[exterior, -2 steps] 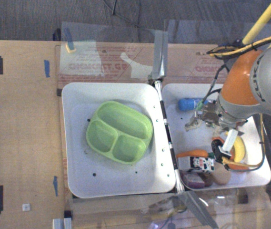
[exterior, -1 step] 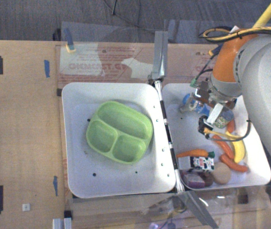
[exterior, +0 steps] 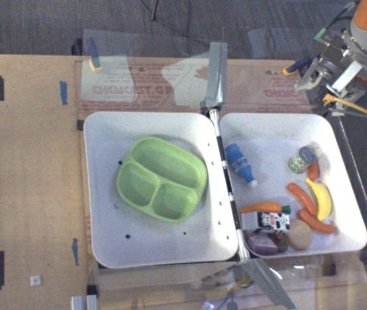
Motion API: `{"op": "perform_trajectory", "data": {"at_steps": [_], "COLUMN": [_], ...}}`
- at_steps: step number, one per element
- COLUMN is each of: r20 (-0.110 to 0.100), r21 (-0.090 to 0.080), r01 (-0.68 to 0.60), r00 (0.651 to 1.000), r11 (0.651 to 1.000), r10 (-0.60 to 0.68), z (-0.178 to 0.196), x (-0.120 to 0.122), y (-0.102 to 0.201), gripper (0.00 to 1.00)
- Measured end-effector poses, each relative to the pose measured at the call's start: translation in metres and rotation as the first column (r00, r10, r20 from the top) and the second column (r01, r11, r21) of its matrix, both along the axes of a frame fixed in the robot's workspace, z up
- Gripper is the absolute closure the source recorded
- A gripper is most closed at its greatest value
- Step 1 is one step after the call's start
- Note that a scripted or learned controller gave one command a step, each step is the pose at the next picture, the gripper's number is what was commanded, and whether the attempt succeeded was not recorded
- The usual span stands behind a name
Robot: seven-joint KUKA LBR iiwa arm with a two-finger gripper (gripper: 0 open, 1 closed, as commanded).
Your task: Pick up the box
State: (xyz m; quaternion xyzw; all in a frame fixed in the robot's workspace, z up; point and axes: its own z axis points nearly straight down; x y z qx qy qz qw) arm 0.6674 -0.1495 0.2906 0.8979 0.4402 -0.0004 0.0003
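Gripper [exterior: 325, 76] waits above the far right corner of the right bin [exterior: 344, 237], box [exterior: 274, 221] ungrasped.

Whether anything sits in the gripper I cannot tell. The box, a small carton with dark blotches, lies near the bin's front edge, well apart from the gripper and diagonally across the bin from it. To grasp well, the arm should travel to directly over the box, then descend straight, since a carrot [exterior: 260, 207] touches its far side and an onion [exterior: 265, 243] crowds its near side.
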Motion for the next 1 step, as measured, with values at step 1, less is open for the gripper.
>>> {"op": "perform_trajectory", "data": {"at_steps": [1], "r20": [0.0], "r21": [0.001], "r01": [-0.008], "r00": [1.0], "r11": [1.0], "r10": [0.008], "z": [-0.129], "x": [-0.0598], "y": [0.0188], "gripper": [0.0]}}
